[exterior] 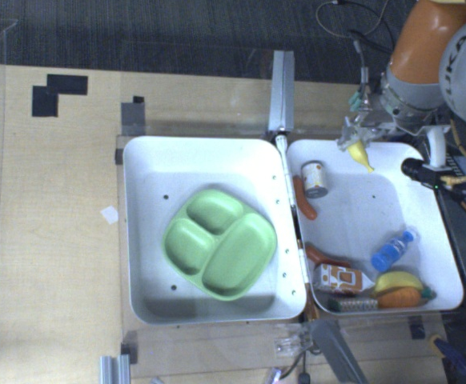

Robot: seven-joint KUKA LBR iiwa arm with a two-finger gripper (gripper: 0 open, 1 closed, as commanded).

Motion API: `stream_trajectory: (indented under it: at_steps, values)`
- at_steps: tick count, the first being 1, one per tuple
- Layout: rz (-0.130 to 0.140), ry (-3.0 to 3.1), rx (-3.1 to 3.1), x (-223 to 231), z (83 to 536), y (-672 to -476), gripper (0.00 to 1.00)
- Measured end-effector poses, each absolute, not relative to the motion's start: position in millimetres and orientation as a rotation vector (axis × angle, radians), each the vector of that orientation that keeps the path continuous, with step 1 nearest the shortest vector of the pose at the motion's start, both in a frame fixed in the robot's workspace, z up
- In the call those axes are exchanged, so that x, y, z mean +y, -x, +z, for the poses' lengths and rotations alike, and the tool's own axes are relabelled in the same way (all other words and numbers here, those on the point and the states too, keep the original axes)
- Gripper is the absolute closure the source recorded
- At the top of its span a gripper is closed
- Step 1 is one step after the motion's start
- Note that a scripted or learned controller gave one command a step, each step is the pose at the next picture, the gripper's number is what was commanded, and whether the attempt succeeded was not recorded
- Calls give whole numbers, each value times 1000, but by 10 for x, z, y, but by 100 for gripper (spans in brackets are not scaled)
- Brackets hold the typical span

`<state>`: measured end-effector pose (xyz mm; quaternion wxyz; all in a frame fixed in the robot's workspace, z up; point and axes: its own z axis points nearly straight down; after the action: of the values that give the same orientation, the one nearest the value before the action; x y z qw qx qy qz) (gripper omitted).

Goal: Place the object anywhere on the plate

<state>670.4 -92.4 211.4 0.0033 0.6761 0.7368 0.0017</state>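
A green plate (221,242) with three compartments lies in the left white bin (145,214), a little right of its middle. My gripper (355,143) hangs over the far edge of the right bin (445,254), well to the right of the plate and beyond it. It is shut on a small yellow object (363,155), whose pointed end sticks out below the fingers and is lifted off the bin floor.
The right bin holds a small can (315,178), two red sausages (304,199) (326,255), a blue bottle (393,250), a brown carton (341,278), a yellow fruit (398,280) and an orange item (396,298). A metal divider post (281,94) stands between the bins.
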Motion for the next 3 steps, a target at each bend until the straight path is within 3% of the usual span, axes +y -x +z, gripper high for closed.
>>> stream_trajectory:
  at_steps: [1, 2, 3]
  values:
    - [5, -2088, 2344, -176, 1957, -6270, 100]
    - [5, -1675, 2654, 611, 1850, -5821, 100]
    - [7, -1378, 2816, 664, 1864, -5972, 100]
